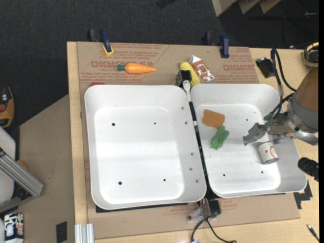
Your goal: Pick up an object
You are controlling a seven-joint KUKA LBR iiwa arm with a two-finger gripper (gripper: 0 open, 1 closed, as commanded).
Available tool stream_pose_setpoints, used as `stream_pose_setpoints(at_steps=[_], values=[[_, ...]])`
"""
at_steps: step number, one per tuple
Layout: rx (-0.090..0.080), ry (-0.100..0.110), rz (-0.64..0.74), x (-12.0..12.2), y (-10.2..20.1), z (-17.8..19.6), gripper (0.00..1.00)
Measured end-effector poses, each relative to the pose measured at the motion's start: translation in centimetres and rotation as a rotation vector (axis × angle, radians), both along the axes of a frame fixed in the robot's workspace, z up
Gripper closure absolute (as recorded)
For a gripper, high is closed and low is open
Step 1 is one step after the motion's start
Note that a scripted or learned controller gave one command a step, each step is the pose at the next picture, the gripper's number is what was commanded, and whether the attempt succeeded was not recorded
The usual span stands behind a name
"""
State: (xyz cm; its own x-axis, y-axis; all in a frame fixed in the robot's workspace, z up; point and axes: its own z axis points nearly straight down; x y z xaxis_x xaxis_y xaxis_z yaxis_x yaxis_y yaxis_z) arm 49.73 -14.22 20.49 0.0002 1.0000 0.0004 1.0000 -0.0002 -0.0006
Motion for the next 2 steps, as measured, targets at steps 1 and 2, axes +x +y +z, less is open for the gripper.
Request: stream_pose_setpoints(at_steps=[1,2], values=[[0.004,0.0,0.004,4.6,4.0,-11.6,0.0],[0.0,-0.015,0.008,9.2,8.7,-1.3,0.0]])
